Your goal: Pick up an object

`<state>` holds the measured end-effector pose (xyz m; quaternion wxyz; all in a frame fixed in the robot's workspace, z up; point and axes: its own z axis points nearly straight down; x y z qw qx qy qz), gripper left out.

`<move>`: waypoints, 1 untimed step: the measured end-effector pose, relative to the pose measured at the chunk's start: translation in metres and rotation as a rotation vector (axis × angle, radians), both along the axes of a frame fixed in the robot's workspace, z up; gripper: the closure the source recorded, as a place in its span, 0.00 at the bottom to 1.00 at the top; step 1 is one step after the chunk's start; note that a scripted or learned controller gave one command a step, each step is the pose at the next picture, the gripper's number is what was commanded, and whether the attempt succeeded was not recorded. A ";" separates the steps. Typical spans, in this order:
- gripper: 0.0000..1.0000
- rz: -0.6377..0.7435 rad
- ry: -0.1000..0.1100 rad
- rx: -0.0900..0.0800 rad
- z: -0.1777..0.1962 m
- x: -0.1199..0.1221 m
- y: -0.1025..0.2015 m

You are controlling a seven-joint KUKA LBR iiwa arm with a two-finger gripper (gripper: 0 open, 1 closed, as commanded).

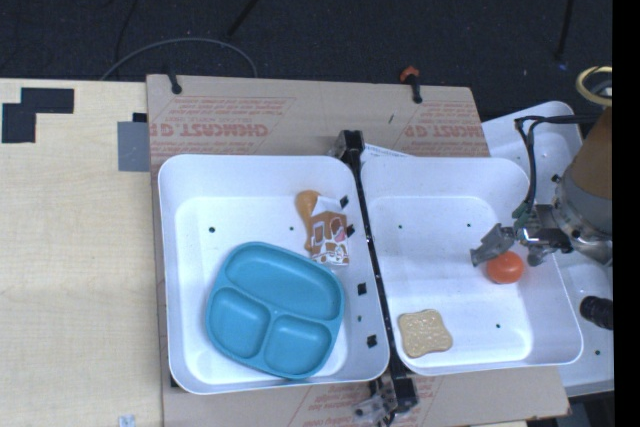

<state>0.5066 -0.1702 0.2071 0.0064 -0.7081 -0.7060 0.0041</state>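
Observation:
In the right bin [455, 215] a small orange-red round object [505, 268] lies near the right wall. My gripper [517, 251] hangs just above and against it, reaching in from the right on the grey arm [590, 205]. A tan toast-like piece [424, 333] lies at the right bin's front. The left bin [190, 215] holds a blue divided plate [274, 309], a small printed packet [329, 240] and an orange-brown piece [307, 206] behind the packet.
A black divider clamp [362, 245] runs between the two bins. Cardboard [300, 120] lies under them, and a wooden bench top [70, 245] spreads to the left. Cables [535, 140] hang near the arm.

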 end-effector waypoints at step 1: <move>0.00 0.003 -0.013 -0.003 0.007 0.003 0.000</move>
